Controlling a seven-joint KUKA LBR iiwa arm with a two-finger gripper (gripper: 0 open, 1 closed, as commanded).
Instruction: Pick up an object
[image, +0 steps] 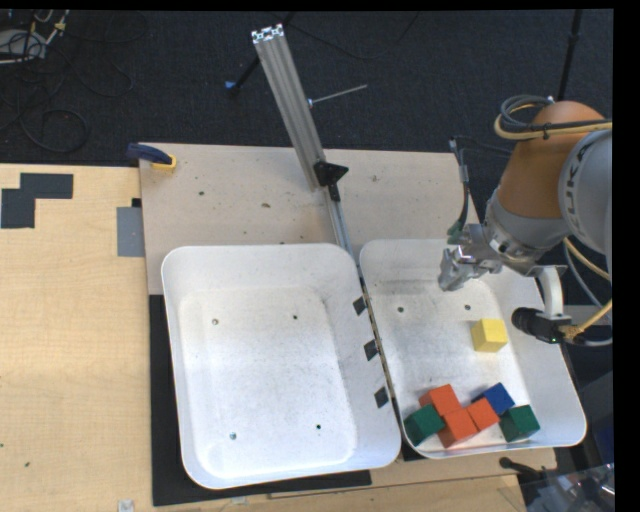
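The right bin (420, 330) holds a yellow cube (489, 335) near its middle right. A cluster sits at its front edge: orange blocks (455, 413), a blue block (498, 396), and two green blocks (424, 424) (519, 423). My gripper (456, 271) hangs over the back part of the right bin, behind and to the left of the yellow cube, well apart from it. Nothing shows between its fingers. The grey arm with its orange band (545, 165) comes in from the right.
The left bin (200, 300) lies beside the right one, with black clips (368, 348) along the shared edge. A slanted aluminium bar (295, 110) rises behind the bins. A blue and yellow clamp (152, 155) sits at the bench's back left corner.
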